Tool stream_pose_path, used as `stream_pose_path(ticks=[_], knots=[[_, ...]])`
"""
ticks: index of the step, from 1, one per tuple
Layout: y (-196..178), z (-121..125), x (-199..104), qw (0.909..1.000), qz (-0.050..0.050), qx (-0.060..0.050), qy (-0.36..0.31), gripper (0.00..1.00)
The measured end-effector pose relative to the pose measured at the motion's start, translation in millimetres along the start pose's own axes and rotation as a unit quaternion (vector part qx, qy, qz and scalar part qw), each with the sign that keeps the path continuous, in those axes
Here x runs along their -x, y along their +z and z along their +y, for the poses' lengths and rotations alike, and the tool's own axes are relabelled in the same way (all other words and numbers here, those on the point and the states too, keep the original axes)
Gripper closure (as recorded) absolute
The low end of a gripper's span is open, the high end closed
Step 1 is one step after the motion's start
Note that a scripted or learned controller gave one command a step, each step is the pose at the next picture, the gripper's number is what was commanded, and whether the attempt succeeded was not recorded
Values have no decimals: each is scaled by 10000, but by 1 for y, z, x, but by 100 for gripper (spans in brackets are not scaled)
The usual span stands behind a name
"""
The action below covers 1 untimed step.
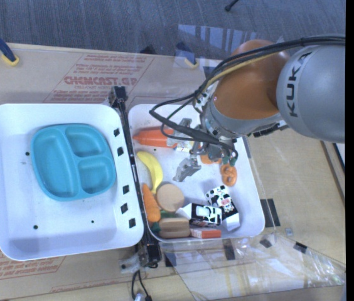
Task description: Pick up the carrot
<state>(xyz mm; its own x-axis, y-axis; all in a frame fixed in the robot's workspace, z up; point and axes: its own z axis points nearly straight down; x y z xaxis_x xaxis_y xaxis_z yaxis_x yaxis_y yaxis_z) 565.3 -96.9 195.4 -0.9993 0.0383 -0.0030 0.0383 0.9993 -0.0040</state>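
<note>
The carrot (150, 204) is a short orange piece with a green end. It lies along the left wall of the right bin (252, 196), just below a yellow banana (149, 167) and beside a round tan piece (169, 197). My gripper (188, 167) hangs low over the middle of the right bin, up and to the right of the carrot and apart from it. Nothing shows between it and the carrot but bare bin floor. The grey arm with its orange band (246, 96) covers the bin's upper right part.
A long orange item with a white label (155, 137) lies at the right bin's top. A small orange toy (228, 173), a black-and-white cow-patterned piece (218, 205), a brown bread-like piece (174, 226) and a red piece (206, 233) crowd the lower half. The left bin (7, 187) holds a blue divided plate (73, 160).
</note>
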Motion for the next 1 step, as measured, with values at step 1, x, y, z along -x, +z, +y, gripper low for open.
stream_pose_path(ticks=[1], knots=[[105,-85,22,9951,27,8,-990,0]])
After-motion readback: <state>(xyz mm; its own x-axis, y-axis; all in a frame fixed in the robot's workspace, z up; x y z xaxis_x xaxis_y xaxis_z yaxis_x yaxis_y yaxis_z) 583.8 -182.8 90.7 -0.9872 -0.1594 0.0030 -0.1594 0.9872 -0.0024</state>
